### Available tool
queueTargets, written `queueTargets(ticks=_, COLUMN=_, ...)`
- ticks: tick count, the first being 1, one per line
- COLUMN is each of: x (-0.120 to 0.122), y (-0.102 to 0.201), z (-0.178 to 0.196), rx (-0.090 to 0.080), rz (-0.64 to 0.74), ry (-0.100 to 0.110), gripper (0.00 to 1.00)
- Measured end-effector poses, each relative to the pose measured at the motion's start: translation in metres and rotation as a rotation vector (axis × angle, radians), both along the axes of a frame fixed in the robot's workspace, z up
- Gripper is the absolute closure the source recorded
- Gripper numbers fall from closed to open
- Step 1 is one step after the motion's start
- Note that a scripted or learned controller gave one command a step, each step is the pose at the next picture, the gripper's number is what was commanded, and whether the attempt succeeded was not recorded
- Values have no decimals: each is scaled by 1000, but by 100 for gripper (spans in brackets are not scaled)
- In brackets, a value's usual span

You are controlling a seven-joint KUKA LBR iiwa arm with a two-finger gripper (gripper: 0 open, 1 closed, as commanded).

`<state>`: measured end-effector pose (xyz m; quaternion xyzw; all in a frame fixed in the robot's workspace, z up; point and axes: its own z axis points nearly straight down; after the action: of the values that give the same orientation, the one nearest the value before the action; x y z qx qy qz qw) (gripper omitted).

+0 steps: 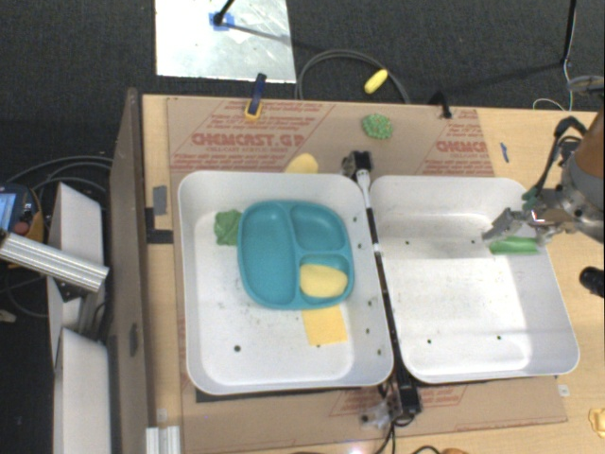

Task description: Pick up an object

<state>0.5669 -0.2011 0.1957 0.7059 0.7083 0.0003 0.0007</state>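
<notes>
Your gripper (515, 227) sits over the right bin (473, 348), near its upper right corner, with the arm (581, 183) entering from the right edge. A green object (515, 245) lies directly beneath the fingertips, elongated and roughly level, at the bin's right wall. You cannot tell from this view whether the fingers close on it or merely stand above it; their spread is not readable.

In the left bin (217, 348) you have a teal divided plate (293, 253) near the centre. A yellow rounded piece (322, 280) rests in the plate's lower right compartment. A flat yellow square (326, 326) lies on the bin floor just below the plate, touching its edge. A green leafy piece (228, 226) lies at the plate's left side, partly under its rim.

All of these are well apart from the gripper, across the divide between bins.

Outside the bins, on the cardboard (236, 135), note a green round item (377, 126) and a yellow piece (302, 165) at the left bin's upper rim.
</notes>
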Motion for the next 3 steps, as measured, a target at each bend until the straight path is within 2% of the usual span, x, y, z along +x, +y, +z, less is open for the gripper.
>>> queueTargets(ticks=1, x=53, y=-5, z=54, rx=-3, rz=4, ry=-9, gripper=0)
queueTargets(ticks=2, x=91, y=31, z=-108, rx=3, rz=6, ry=3, gripper=0)
queueTargets(ticks=3, x=92, y=28, z=-88, rx=-2, rz=4, ry=-4, gripper=100)
